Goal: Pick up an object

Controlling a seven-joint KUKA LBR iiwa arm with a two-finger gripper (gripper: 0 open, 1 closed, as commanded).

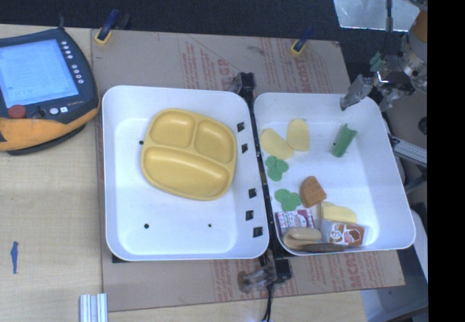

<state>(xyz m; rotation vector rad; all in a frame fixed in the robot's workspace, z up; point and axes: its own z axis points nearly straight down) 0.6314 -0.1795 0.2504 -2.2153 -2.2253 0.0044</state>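
Looking at targets: I see small toy food pieces lying loose in the right white bin (389, 168).
Green piece: a dark green oblong block (343, 140) lies tilted near the bin's far right part, apart from the rest.
Yellow pieces: two pale yellow rounded slices (287, 139) lie touching each other near the bin's left wall.
Green leaves: two flat green leafy shapes (280, 182) lie below the slices, close to the divider.
Front cluster: a brown bread-like piece (312, 190), a yellow wedge (338, 212), a red-and-white printed carton (341, 233) and a tan bun shape (302, 235) crowd the near edge.
Hand: the grey hand (360, 91) hovers over the bin's far right corner, above the green block, gripping nothing; I cannot tell whether it is open or closed.
Left bin: the left white bin (123, 219) holds a yellow three-compartment plastic tray (190, 153).
Worktop: the wooden worktop (43, 226) carries an orange-edged control tablet (40, 88) at far left.
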